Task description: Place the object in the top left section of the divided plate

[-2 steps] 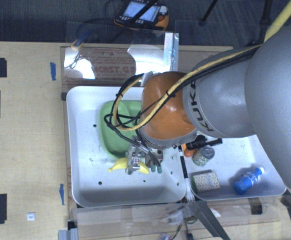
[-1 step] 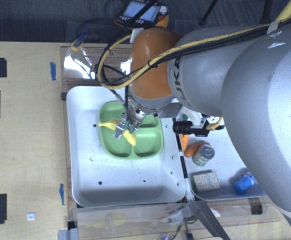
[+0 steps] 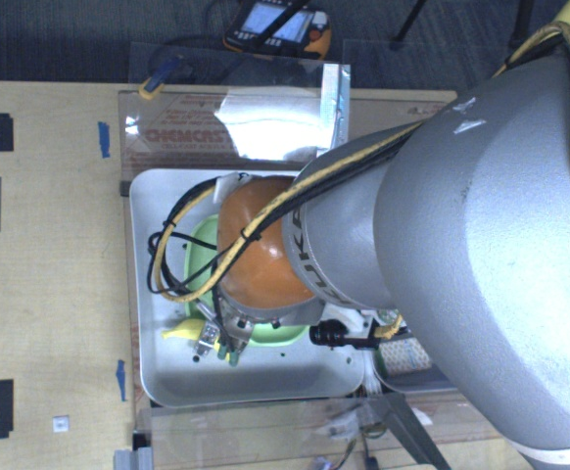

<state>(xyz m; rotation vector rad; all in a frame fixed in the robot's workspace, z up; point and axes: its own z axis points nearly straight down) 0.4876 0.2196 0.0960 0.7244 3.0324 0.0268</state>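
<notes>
Camera view: gripper (image 3: 216, 346) low in glossy white bin (image 3: 148, 262), finger spread unreadable. Pale green divided plate (image 3: 199, 248) mostly hidden beneath orange wrist band (image 3: 256, 253). Yellow object (image 3: 180, 332) just left of gripper.

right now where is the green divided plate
In the camera view the green divided plate lies in the left white bin, mostly hidden under the arm's orange band, with the claw over its lower edge.
</notes>
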